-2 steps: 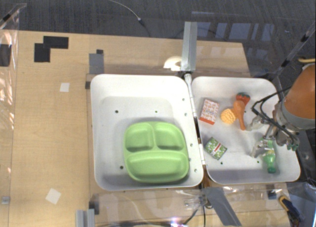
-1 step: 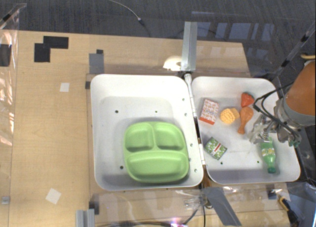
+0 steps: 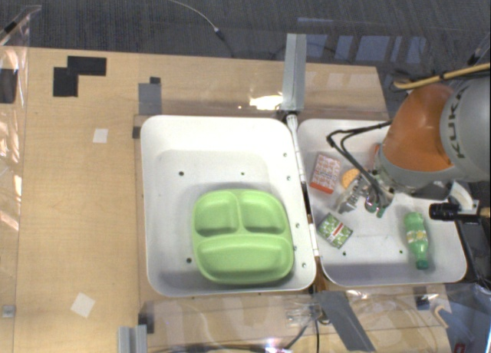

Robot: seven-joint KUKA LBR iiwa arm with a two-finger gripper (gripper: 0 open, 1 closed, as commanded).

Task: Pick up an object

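Over the right bin (image 3: 460, 263), the claw (image 3: 360, 199) hangs low from the grey arm (image 3: 418, 140); whether it is apart or together, I cannot tell. Just left of it lies a red-and-white packet (image 3: 325, 172), with something small and orange (image 3: 350, 178) beside that. Below it sits a green packet (image 3: 334, 229), tilted. A green bottle (image 3: 416, 240) lies near the bin's right side. A green divided tray (image 3: 242, 235) rests in the left bin (image 3: 165, 152) on the counter (image 3: 69, 213).

Smooth white plastic bins (image 3: 222, 133) on a pale matt wood counter (image 3: 69, 213); glossy green plastic tray (image 3: 242, 236); shiny green bottle (image 3: 416, 240).
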